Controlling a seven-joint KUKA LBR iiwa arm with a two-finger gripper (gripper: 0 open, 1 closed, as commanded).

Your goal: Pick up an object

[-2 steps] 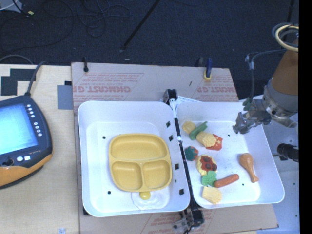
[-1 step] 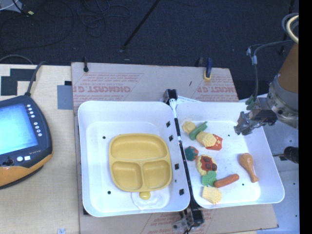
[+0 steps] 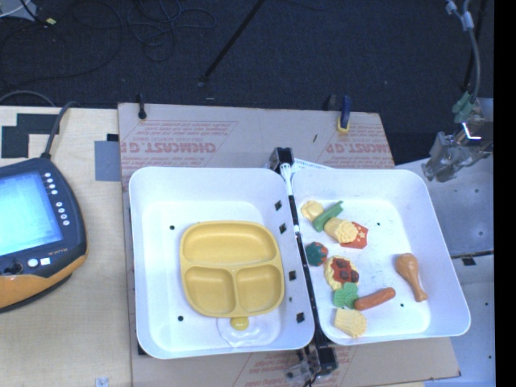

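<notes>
The right bin (image 3: pixel 439 216) holds several toy foods. An orange-brown drumstick (image 3: pixel 409 274) lies near its right side, with a red sausage (image 3: pixel 375 298) below it. Toward the bin's left side lie a pizza slice (image 3: pixel 342 271), fries in a red pouch (image 3: pixel 348 232), a green piece (image 3: pixel 328 216), a pale yellow piece (image 3: pixel 312 210), a dark green and red piece (image 3: pixel 315 253), a green broccoli-like piece (image 3: pixel 346 296) and a yellow wedge (image 3: pixel 350 322). The left bin (image 3: pixel 153 216) holds a yellow divided plate (image 3: pixel 232 266) and a small yellow piece (image 3: pixel 239 323) at its front.
Both bins rest on a cardboard sheet (image 3: pixel 210 139). A teach pendant (image 3: pixel 32 224) with a lit screen lies at the far left. A blue and yellow clamp (image 3: pixel 345 115) stands at the sheet's back edge. Grey metal hardware (image 3: pixel 455 147) with cables sits beyond the right bin's far corner.
</notes>
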